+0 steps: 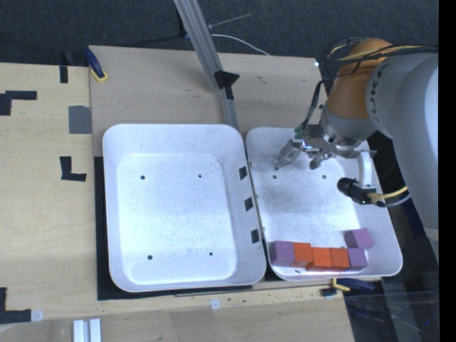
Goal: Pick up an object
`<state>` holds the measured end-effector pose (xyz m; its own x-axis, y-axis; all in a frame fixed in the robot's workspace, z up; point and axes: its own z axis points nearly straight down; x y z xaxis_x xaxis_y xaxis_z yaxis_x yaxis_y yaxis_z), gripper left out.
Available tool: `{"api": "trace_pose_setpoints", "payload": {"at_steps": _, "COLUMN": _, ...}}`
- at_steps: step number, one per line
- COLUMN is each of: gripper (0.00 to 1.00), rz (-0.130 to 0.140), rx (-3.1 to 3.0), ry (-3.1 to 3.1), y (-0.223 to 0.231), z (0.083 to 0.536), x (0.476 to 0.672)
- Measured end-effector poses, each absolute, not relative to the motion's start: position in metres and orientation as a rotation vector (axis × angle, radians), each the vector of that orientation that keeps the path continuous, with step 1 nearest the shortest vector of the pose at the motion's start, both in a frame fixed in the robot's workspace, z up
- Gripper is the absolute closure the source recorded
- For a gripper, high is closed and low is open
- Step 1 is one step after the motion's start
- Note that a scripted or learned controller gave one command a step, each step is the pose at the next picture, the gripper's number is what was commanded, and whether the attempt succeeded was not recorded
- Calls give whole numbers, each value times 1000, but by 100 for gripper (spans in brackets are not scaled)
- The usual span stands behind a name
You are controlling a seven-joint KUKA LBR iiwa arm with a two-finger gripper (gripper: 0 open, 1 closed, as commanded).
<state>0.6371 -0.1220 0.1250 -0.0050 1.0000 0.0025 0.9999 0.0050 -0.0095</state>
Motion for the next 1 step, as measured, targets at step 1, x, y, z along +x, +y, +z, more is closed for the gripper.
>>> {"api": "trace_pose_setpoints", "payload": {"at_steps": 1, "gripper": 100, "rz": 1, "rx": -2216, "ry": -2224, "y": -124, "z": 140, "x": 639}}
